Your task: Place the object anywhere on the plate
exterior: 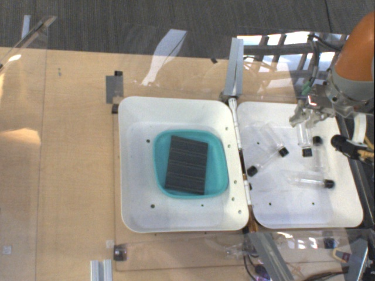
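A dark grey, ribbed rectangular block [187, 164] is lying flat on a teal, rounded-square plate [218, 171], slightly tilted from the plate's edges and well inside its rim. The plate is sitting in the middle of the left shallow white bin [136, 206]. Just beside it, the right shallow white bin [345, 215] is holding several clear plastic tubes with black caps [282, 151], scattered apart from one another across its floor. The grey arm with the orange band [356, 57] is reaching in from the right and hanging over the upper part of the right bin. Its gripper [306, 117] is hovering among the tubes near the bin's top edge; whether it is clenched or released cannot be told, and nothing can be made out between its tips. Both bins are resting on the light wooden surface [58, 157].
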